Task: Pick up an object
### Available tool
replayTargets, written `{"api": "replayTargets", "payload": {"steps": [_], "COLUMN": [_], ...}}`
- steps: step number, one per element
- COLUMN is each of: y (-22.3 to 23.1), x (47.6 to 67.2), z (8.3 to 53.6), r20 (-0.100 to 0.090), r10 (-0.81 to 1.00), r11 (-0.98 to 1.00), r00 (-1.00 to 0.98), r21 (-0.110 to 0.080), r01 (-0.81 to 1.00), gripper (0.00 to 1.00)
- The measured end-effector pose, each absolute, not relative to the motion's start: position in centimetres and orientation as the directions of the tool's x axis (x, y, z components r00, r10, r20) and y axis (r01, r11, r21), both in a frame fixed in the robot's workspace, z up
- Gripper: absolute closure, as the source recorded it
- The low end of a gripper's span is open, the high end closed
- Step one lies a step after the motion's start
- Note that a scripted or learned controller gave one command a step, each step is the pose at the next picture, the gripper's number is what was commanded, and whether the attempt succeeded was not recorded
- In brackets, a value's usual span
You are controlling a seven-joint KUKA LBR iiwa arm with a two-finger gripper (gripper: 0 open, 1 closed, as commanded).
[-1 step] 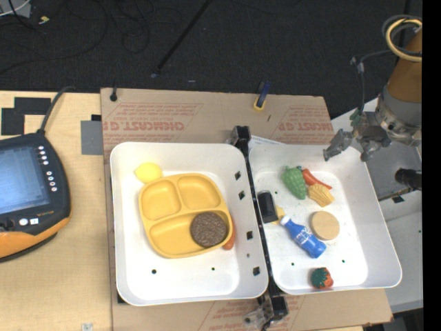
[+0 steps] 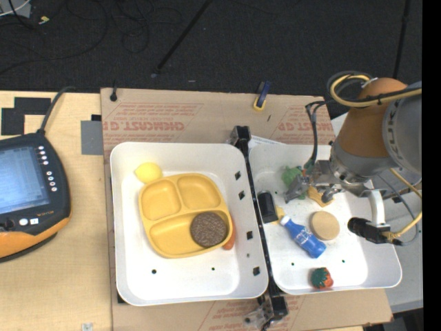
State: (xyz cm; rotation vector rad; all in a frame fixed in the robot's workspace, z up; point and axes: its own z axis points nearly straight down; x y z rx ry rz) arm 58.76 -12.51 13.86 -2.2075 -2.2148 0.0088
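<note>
Desk point(image 2: 172, 112) cardboard-topped, black floor with cables behind. Claw point(image 2: 308, 185) hung over right bin point(image 2: 386, 271), grip state unreadable. Blue bottle point(image 2: 303, 236) lay beside tan disc point(image 2: 325, 225); green item point(image 2: 293, 176), possibly toy, near claw.

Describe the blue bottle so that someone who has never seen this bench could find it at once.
Start at the right bin, the one the arm reaches into. Near its middle, just right of the divider between the two bins, the blue bottle lies on its side with its white cap pointing up-left. A round tan disc sits beside it; the bottle is the one blue, long thing there.
</note>
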Motion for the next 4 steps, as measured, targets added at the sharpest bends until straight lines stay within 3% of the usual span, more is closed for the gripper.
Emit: {"api": "replayTargets", "payload": {"steps": [1,2,3,4], "y": [-16.6,-15.7,-15.9,-18.2], "x": [50.8,60.7,60.5,54.2], "z": [8.8,9.2,10.3,8.8], "r20": [-0.004,-0.004,-0.003,0.001], "r10": [1.0,1.0,1.0,1.0], "r11": [-0.004,0.004,0.001,-0.003], "r00": [0.004,-0.004,-0.001,0.003], "r21": [0.003,0.011,0.01,-0.003], "r01": [1.0,1.0,1.0,1.0], "gripper": [0.0,0.0,1.0,1.0]}}
